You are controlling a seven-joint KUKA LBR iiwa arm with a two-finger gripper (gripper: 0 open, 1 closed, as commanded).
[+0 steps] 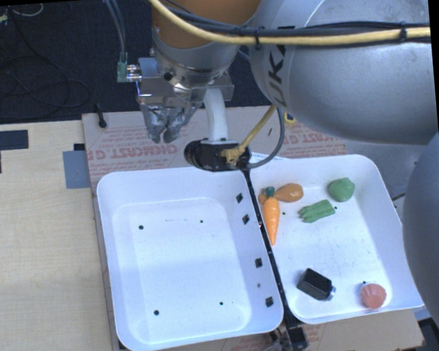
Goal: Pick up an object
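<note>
bench (35,248): pale wood | on it: cardboard sheet (126,152), bearing two white bins (110,192)

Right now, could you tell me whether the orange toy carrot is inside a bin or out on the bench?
Inside. The orange toy carrot lies flat in the right white bin, along its left wall beside the black divider.

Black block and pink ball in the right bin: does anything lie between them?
Nothing does. In the camera view the black block and the pink ball are separated by bare white bin floor with one small dark spot.
</note>
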